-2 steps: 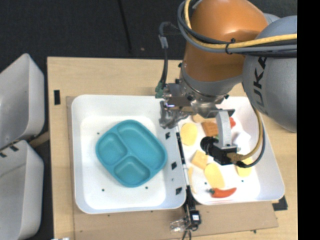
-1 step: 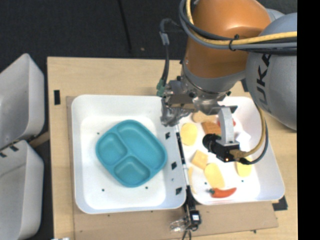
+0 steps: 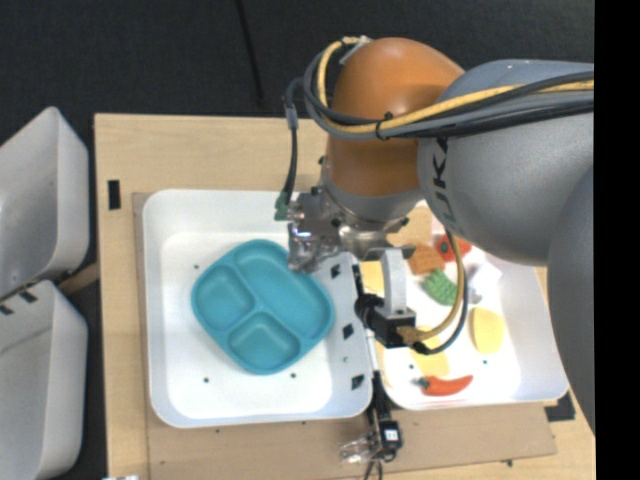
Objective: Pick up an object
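Note:
A blue divided plate (image 3: 260,308) with three compartments lies in the left white bin (image 3: 175,388). My gripper (image 3: 303,251) hangs below the orange band of the arm (image 3: 385,118), right at the plate's upper right rim, close to the wall between the two bins. The wrist and its cables hide the gripper's tip. In the right bin (image 3: 530,383) lie small toy foods: an orange piece (image 3: 426,259), a green piece (image 3: 440,287), a yellow piece (image 3: 487,330) and a red pepper (image 3: 447,385).
The large grey arm covers the upper part of the right bin. A black cable loops over that bin near its left wall (image 3: 440,338). White padded shapes (image 3: 35,218) stand left of the bench.

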`<move>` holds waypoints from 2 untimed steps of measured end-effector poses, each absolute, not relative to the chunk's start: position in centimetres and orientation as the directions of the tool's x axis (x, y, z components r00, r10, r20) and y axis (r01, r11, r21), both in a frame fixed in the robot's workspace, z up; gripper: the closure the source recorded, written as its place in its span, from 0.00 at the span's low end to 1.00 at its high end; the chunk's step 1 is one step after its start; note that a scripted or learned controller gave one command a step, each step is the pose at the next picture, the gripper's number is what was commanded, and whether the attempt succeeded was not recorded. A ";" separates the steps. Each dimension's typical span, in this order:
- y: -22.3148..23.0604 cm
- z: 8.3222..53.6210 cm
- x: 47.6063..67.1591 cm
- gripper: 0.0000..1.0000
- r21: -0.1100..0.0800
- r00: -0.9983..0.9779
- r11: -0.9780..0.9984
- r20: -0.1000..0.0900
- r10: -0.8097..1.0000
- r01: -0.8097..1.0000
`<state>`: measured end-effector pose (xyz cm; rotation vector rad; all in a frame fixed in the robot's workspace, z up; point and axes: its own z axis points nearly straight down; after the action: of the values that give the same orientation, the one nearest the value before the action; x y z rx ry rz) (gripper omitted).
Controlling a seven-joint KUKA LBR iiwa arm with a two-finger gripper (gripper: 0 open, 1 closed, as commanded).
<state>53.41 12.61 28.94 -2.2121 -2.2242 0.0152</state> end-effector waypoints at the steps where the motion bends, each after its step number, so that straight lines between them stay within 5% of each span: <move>1: 14.4 33.0 48.9 1.00 -0.002 -0.006 0.006 0.000 1.000 1.000; 2: 14.3 33.6 49.2 1.00 -0.007 -0.006 0.006 -0.003 1.000 1.000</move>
<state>49.19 14.26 33.59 -2.2129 -2.2266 0.0113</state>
